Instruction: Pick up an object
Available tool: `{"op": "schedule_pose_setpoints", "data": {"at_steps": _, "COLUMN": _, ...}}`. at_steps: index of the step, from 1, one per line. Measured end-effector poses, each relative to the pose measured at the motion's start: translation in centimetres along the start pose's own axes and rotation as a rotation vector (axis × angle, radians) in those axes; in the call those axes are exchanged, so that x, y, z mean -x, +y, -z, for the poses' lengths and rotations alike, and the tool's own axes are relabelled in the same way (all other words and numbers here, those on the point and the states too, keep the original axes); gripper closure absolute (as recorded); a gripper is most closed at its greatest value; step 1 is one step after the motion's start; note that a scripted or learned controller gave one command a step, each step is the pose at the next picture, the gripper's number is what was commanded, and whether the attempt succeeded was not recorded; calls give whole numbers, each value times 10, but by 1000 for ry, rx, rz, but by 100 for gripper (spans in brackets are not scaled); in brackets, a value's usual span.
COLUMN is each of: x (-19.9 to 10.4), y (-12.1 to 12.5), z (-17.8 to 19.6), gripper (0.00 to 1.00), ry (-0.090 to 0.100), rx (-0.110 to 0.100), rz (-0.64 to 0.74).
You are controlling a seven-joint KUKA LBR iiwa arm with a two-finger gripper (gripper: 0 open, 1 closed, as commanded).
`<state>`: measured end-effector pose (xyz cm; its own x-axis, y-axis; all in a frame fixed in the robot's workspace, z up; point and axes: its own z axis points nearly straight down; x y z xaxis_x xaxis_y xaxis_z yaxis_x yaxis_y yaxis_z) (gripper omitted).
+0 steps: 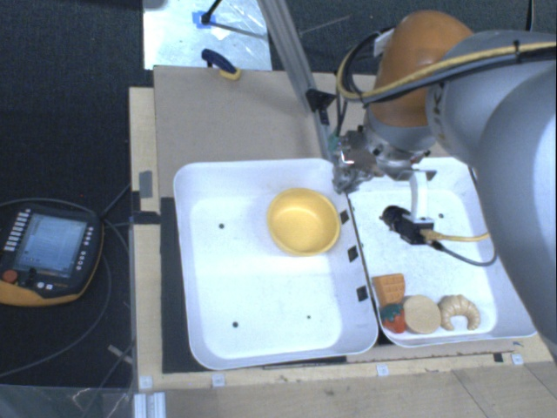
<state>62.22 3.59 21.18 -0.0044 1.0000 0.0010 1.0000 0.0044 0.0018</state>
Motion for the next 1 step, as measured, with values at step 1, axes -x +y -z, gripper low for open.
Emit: {"op": "schedule_pose_setpoints", "data": {"at_steps": 1, "x": -59, "y": 14, "z": 12, "gripper": 100, "ry": 1, "rx": 0, "rz": 1}}
